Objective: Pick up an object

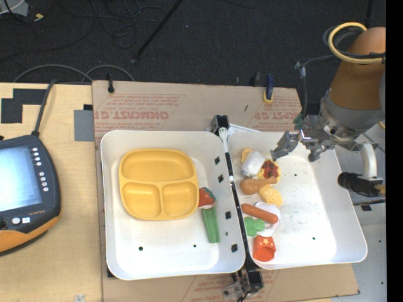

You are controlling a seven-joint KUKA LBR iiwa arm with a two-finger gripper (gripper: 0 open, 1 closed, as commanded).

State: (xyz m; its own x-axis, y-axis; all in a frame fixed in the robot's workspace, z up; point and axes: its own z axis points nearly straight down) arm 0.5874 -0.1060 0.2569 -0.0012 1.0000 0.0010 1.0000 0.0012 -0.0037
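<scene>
Brown cardboard sheet (189, 109) covers the middle of the bench, with dark floor and black cables behind it at the top of the frame. On the cardboard stand two shallow white plastic bins, touching along a black clip strip in the centre. At the left edge of the frame lies a grey and orange control tablet (22, 187).

In the left bin (126, 257) there is a yellow plastic tray with three compartments (158, 184). Just right of it are a small red toy piece (206, 197) and a green stick-shaped toy (210, 224), both close to the divider.

In the right bin (327, 231) the toy food is gathered along its left side: a white rounded piece (252, 163), a red and dark piece (270, 169), a brown sausage-shaped piece (251, 185), a yellow ridged piece (271, 196), an orange-red sausage (259, 213), and a red cup-like piece (264, 248) at the bottom.

The grey arm with its orange band comes in from the upper right. Its two-finger gripper (300, 147) is above the upper part of the right bin, fingers spread apart with nothing between them. One finger is near the red and dark piece.
</scene>
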